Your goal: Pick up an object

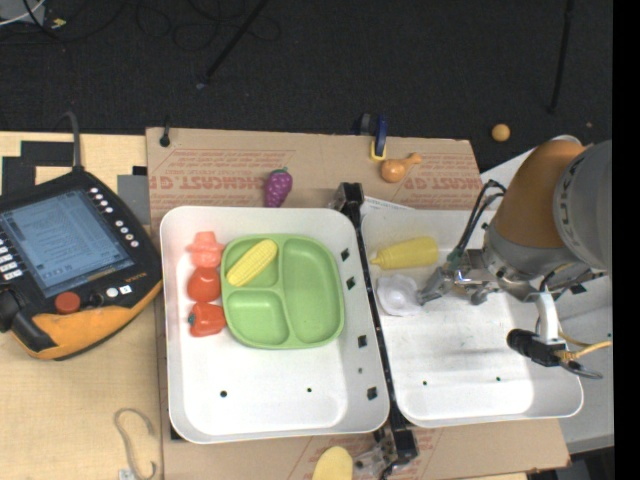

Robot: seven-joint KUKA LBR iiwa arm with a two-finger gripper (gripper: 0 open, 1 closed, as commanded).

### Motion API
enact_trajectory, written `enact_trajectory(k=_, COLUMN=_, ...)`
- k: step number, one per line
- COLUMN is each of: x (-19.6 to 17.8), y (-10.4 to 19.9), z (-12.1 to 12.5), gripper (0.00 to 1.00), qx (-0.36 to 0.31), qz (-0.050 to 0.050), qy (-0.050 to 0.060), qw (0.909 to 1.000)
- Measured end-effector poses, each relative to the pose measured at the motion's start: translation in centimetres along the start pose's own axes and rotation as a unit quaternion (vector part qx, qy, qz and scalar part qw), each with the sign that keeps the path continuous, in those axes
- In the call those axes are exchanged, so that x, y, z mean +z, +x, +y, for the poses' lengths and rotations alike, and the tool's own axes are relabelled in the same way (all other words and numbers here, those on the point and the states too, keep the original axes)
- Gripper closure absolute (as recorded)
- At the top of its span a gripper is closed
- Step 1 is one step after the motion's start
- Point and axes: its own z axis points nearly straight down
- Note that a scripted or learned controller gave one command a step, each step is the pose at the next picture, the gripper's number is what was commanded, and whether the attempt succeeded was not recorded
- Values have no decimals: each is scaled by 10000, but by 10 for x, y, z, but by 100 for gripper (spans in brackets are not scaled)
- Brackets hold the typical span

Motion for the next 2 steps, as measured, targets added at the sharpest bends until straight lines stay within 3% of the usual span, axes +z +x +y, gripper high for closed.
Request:
enact_trajectory(k=1, x=-12, y=-2, z=0, gripper=100, qx=16, qz=1, qy=-10, qw=10000)
enact_trajectory(k=2, x=-59, y=-1, z=-9, gripper=100, qx=33, qz=-6, qy=-20, qw=10000)
